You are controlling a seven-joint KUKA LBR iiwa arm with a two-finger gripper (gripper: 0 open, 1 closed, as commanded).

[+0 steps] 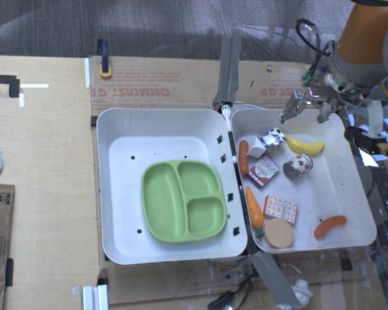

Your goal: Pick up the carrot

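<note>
The carrot (253, 206), orange with a green tip, lies along the left wall of the right bin (359, 192), near its front. My gripper (308, 109) hangs over the back edge of that bin, well behind and to the right of the carrot. Its two fingers are spread apart with nothing between them.
The right bin also holds a sausage (243, 156), a banana (304, 144), a silver packet (269, 139), a red-and-white carton (264, 171), a small can (297, 165), a cracker packet (280, 208), a round biscuit (279, 233) and another sausage (329, 225). A green divided plate (183, 200) sits in the left bin (116, 173).
</note>
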